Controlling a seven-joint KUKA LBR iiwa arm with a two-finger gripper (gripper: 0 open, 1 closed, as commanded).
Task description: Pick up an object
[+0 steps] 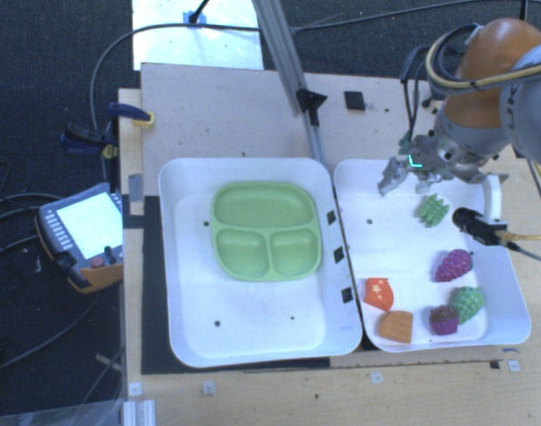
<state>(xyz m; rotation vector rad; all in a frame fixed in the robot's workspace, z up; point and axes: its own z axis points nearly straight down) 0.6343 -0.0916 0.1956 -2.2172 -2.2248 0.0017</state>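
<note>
My gripper (405,178) hovers over the right bin's (519,327) far corner, fingers spread, nothing between them. Green toy (432,209) lies just beside my fingers, nearer the camera; purple grapes (453,264) sit farther that way. No readable writing anywhere.

The arm (510,78) was cut off at the right edge; the gripper's (403,177) fingers were too small to read.

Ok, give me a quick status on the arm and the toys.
Gripper over right bin, far corner, nothing held. Nearest toy: green piece, untouched. Nothing in the way.
</note>
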